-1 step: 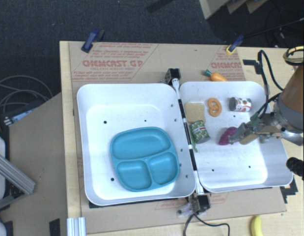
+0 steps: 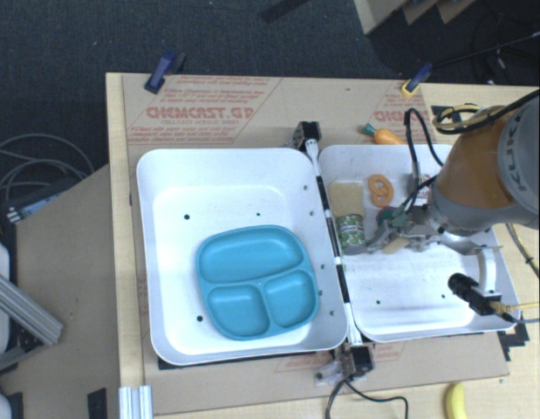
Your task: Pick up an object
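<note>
My gripper [image 2: 380, 231] is low in the left half of the right bin [image 2: 409, 317], reaching in from the right. Just to its left a small greenish can-like object [image 2: 349, 229] lies against the bin's left wall, very close to the gripper tip. Behind it are a tan flat block [image 2: 344, 195] and an orange ring-shaped piece [image 2: 379, 188]. I see nothing clearly between the gripper's tips. A blue divided plate [image 2: 255, 279] lies in the left bin [image 2: 165, 182].
The grey arm with its orange band [image 2: 475, 168] covers the right bin's far right part. An orange item [image 2: 385, 133] lies on the board behind the bins, and a yellow item [image 2: 455, 400] at the front. Clamps [image 2: 163, 72] hold the board's back edge.
</note>
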`<action>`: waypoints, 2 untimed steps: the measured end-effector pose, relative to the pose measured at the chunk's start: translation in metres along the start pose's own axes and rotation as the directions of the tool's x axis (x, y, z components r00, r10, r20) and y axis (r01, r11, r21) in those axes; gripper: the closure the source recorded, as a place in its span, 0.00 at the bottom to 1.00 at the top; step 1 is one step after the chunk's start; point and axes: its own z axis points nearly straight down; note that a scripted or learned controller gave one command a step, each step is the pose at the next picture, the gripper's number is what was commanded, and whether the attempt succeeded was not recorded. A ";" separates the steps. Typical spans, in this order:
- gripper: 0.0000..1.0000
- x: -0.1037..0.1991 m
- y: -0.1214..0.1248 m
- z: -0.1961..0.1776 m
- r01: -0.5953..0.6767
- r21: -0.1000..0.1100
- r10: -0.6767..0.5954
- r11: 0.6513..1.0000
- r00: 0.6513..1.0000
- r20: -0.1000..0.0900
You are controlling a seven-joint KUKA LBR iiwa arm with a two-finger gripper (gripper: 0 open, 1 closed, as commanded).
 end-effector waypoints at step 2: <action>0.00 -0.010 0.108 0.000 0.001 -0.001 -0.001 1.000 1.000 -0.001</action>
